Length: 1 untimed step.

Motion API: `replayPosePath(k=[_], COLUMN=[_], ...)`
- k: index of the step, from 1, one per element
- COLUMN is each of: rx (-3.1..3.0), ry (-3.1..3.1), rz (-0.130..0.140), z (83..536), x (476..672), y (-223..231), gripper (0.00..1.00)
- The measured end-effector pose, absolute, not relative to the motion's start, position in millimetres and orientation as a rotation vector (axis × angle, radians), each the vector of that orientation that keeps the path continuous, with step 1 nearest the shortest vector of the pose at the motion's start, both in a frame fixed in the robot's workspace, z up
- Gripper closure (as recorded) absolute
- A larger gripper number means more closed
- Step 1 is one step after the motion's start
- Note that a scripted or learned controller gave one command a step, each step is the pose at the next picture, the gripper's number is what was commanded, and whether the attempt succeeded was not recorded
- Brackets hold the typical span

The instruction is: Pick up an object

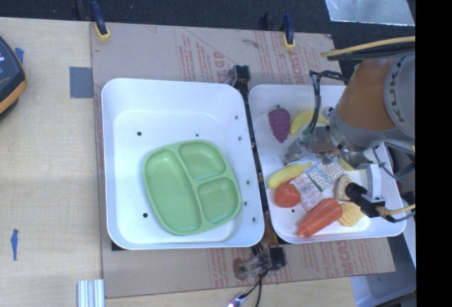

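The bench holds two white bins side by side on a brown cardboard sheet [212,51]. The left bin [120,108] has one green plate [191,187] with three compartments, lying a little turned, toward the lower middle of the bin.

The right bin [263,104] holds all the small things. A purple bunch of grapes [280,122] lies near its upper left corner, and just to the right of it is a yellow piece [302,121], partly covered by the arm. Lower, a yellow banana [288,173] lies across the bin, and a red tomato [287,195] is touching it from below. Beside these is a small printed packet [316,178]. An orange carrot [319,217] lies slanted near the front wall, and a yellow corn piece [350,214] is just at its right end.

The arm [374,97] comes in from the right, over the right bin. Its gripper [302,147] is low above the bin, between the grapes and the banana. I cannot tell how the jaws stand; the wrist and cables hide much of them, and I see no thing between them.
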State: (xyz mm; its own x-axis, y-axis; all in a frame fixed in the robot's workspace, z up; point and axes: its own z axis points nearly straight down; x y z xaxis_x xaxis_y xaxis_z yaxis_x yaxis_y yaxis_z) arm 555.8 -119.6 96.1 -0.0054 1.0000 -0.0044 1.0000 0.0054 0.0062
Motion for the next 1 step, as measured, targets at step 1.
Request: replayPosePath(k=[1], rx=[2.207], ry=[2.216], rz=[0.007], z=[96.4], x=[525.5], y=[-99.1], gripper=[0.00])
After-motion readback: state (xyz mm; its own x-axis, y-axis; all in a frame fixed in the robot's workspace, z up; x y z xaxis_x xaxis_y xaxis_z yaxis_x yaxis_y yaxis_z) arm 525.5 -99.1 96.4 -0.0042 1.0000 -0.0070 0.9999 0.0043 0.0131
